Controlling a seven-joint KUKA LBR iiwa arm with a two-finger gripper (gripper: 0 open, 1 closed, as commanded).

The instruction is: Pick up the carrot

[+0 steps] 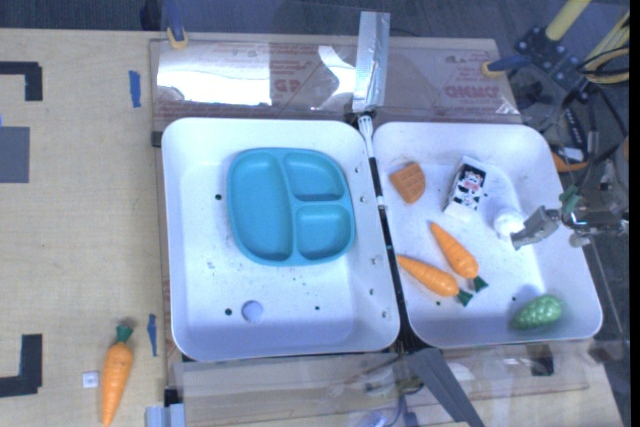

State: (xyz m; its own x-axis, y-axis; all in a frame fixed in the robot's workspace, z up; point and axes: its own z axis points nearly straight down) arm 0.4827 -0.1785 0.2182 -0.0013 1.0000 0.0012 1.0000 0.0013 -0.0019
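Note:
Two orange carrots with green tops lie in the right bin [520, 150]. One carrot [453, 249] lies slanted near the bin's middle. The other carrot [430, 275] lies just below and left of it, close to the bin's left wall. A third carrot [117, 370] lies outside the bins on the bench at the lower left. My gripper [565, 218] hangs over the right bin's right edge, about a hand's width right of the nearest carrot and apart from it. Nothing shows in its grasp.
The right bin also holds an orange bread-like piece [407, 181], a small white carton [467, 187], a white lump [507, 223] and a green bumpy fruit [538, 312]. A blue divided plate [292, 205] and a small pale disc [252, 312] lie in the left bin [190, 245].

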